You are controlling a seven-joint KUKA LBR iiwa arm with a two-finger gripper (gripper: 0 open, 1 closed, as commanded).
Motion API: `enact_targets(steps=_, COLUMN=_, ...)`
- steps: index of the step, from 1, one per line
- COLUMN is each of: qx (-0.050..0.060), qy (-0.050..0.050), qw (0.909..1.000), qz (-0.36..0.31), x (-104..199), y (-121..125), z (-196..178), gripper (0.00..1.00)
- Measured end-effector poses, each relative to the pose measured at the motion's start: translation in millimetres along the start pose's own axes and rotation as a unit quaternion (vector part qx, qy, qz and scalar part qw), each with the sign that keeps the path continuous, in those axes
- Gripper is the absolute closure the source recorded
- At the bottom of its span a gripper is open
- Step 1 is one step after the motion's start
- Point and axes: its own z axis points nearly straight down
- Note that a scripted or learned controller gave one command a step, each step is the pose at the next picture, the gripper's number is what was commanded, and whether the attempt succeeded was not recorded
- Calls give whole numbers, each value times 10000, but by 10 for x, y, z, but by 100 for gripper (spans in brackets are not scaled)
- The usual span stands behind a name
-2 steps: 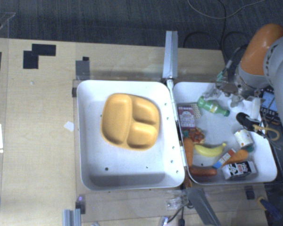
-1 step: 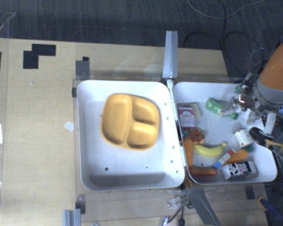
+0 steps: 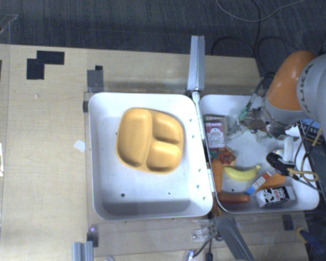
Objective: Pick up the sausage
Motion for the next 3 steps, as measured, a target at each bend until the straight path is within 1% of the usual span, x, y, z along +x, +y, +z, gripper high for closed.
enact_targets(steps=1, qx=-24, qy=-16, qw=9999, qz=-151, x=273, y=-465, z=-21, gripper=0)
enact_targets(steps=2, qx=-30, qy=2, qw=10000, qz=51, x=324, y=-970, z=-25, gripper=0)
enact_targets(steps=3, qx=-53, qy=20, qw=9925, qz=1220, x=346, y=-1148, z=-26, gripper=0)
